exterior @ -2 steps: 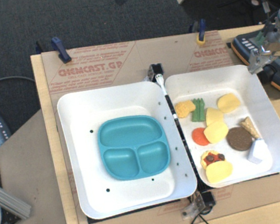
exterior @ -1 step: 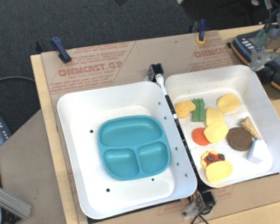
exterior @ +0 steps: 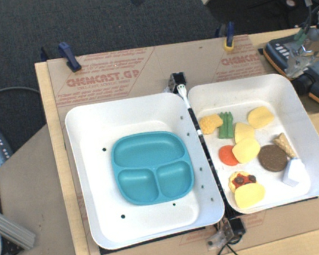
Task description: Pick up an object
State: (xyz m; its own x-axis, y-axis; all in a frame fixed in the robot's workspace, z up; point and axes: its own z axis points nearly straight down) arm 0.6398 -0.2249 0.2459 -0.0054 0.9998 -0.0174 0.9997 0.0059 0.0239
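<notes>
Gripper: cannot tell how far it is opening or whether it is holding anything.

Toy foods are lying in the right bin [exterior: 303,100], none lifted. Green piece [exterior: 227,124] is sitting between an orange waffle [exterior: 210,124] and a yellow round [exterior: 260,116]. Red disc [exterior: 228,155] is touching a yellow slice [exterior: 246,150]. Brown cookie [exterior: 272,158] is resting just beside a pale block [exterior: 294,173]. Left bin [exterior: 87,166] is holding a teal tray [exterior: 152,166], lying flat.
</notes>
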